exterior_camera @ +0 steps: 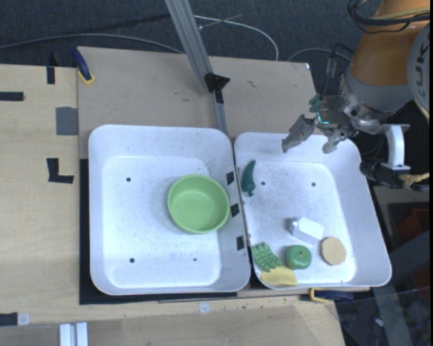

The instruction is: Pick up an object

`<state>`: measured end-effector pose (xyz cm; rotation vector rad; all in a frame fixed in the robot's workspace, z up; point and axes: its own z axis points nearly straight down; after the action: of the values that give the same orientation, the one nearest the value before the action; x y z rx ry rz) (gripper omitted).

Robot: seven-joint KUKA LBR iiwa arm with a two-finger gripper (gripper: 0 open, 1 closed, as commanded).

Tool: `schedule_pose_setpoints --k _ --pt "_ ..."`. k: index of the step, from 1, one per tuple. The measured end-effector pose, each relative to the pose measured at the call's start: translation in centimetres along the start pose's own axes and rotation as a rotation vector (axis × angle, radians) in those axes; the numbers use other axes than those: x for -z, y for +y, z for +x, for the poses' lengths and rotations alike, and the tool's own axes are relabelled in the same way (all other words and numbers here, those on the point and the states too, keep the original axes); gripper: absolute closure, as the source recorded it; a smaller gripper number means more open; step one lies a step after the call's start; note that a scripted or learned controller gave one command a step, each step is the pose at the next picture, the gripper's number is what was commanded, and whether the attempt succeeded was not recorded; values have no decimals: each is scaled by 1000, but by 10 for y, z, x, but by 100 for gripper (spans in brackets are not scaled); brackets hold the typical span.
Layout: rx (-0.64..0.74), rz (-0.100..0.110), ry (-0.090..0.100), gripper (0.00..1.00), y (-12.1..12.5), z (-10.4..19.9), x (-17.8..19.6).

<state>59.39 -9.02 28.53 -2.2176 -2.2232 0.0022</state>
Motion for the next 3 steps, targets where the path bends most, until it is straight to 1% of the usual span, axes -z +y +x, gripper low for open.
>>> schedule_pose_setpoints --k 1,2,3 --pt "0 0 0 0 0 0 0" --pt "-2 4 -1 0 -3 -5 -45" --pt "-1 4 -1 0 1 -6 -90"
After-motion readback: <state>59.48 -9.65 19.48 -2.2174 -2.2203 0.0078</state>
